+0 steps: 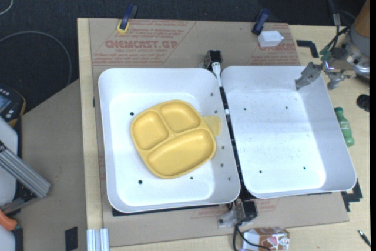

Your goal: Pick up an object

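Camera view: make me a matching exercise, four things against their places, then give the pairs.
Things:
1. yellow divided plate
2. end effector
3. green marker
4. yellow clamp

Places:
A. over the right bin's far right corner
B. at the board's far left edge
C. in the left bin
D. on the bench beside the right bin's right rim

Pairs: 1-C, 2-A, 3-D, 4-B
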`<action>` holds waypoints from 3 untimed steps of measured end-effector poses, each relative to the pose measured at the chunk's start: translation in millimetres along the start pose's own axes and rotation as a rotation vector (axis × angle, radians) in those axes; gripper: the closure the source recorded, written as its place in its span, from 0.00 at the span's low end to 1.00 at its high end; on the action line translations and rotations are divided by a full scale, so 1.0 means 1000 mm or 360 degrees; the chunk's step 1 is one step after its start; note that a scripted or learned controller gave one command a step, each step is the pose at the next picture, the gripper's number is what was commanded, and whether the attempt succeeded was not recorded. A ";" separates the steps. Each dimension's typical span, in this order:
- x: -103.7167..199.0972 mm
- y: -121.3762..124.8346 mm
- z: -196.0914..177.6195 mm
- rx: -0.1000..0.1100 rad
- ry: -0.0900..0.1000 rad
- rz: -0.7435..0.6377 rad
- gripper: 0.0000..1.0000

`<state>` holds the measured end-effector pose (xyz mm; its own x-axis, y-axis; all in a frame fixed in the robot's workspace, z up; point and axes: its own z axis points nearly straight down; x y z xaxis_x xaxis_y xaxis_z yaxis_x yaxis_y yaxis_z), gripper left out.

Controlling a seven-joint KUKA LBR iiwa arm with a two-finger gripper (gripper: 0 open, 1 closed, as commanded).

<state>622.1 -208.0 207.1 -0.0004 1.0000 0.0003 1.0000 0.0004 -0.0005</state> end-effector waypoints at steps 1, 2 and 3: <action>0.013 -0.054 -0.087 -0.0017 -0.0006 0.0001 0.00; 0.062 -0.132 -0.205 -0.0026 -0.0004 -0.0006 0.00; 0.145 -0.142 -0.301 -0.0025 0.0001 -0.0016 0.00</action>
<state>480.1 -62.9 508.6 -0.0104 0.9999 0.0006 0.9998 0.0104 0.0154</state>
